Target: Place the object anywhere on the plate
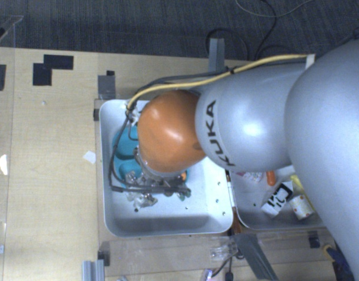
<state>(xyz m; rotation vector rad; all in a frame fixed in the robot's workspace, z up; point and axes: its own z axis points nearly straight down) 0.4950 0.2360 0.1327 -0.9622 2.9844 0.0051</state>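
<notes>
I hang my gripper (145, 196) over the left bin (168, 221), the teal plate (122, 151) at my eleven o'clock; whether it holds anything, I cannot tell. Next: shift over the plate.

place: robot lab | evidence: KUKA arm (249, 122), white bins (168, 224), loose cable (273, 7), carpet (109, 16)

The arm (267, 122) is glossy grey with black KUKA lettering and an orange band (168, 132), and a yellow cable (226, 70) runs along it. Both bins (168, 221) are white on a pale tan table (45, 157). A teal plate (126, 148) peeks out beneath.
</notes>
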